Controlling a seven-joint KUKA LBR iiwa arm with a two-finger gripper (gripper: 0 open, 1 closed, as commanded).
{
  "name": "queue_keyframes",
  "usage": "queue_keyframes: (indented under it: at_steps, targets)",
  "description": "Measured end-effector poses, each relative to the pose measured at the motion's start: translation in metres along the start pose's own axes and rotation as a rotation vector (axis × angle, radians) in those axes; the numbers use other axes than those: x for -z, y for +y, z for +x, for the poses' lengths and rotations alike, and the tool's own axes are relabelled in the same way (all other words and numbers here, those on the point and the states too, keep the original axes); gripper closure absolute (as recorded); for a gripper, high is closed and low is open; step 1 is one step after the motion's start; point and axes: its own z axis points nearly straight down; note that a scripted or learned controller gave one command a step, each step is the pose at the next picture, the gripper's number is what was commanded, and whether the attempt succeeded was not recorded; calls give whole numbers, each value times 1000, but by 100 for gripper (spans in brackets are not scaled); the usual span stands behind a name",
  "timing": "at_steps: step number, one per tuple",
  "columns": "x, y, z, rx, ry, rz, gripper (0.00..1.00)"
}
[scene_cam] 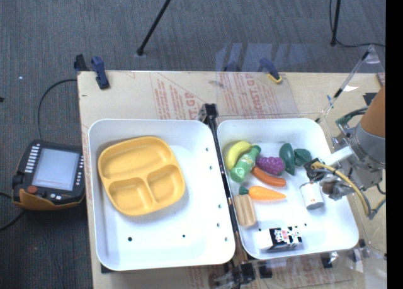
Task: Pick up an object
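The right bin (327, 131) holds toy food: a yellow banana (236, 150), a green bottle (245, 164), purple grapes (271, 165), a dark green pepper (287, 156), another green piece (303, 155), two orange carrots (270, 177) (267, 194), a tan bread stick (244, 211), a black-and-white carton (283, 237) and a small white can (312, 195). My gripper (327, 182) reaches in from the right, low over the bin's right side. It sits just right of the white can and below the green piece. Nothing is visibly held.
The left bin (126, 250) carries a yellow divided plate (141, 175). A black divider (220, 174) runs between the bins. A handheld pendant (50, 174) lies on the floor at left, and blue clamps (99, 72) grip the bench's back edge.
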Motion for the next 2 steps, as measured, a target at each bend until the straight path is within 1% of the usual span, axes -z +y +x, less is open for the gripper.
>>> queue_keyframes:
  at_steps: [1,2]
  targets:
    - [28,25,-40,124,-1,1,100]
    - [13,-43,4,188,-3,5,100]
